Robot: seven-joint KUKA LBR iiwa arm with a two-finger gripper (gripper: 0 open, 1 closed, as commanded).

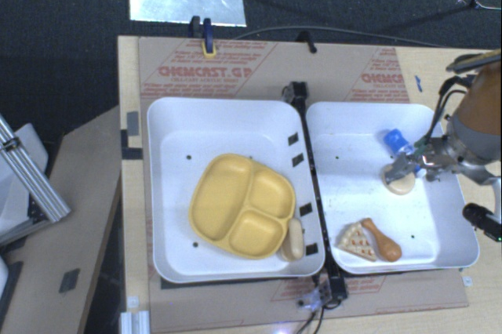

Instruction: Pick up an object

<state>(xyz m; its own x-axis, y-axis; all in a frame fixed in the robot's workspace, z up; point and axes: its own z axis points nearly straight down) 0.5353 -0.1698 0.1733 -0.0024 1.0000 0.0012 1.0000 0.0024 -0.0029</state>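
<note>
You see two shallow white bins side by side on a brown bench [235,66]. The left bin [169,168] holds a yellow plate [239,203] with three compartments, lying a little tilted toward the bin's near right corner. A small pale roll [294,238] lies against the plate's lower right edge, touching it, close to the wall between the bins.

The right bin [353,168] holds four small things. A blue object [397,141] sits toward the far right of the bin. Just below it lies a pale beige round piece [401,183]. Near the front wall you find a waffle wedge [356,241], and a brown drumstick [381,241] lies just beside it on the right, touching or nearly touching it.

The arm [478,109] comes in from the right edge, with its grey body and orange band over the right side of the right bin. The gripper [411,165] hangs low over the bin, between the blue object and the beige round piece, right at the upper edge of the round piece. You cannot tell how its pincer stands: the metal parts there blur together, and nothing can be made out between them. The waffle and drumstick lie well apart from the gripper, toward the front of the bin.
</note>
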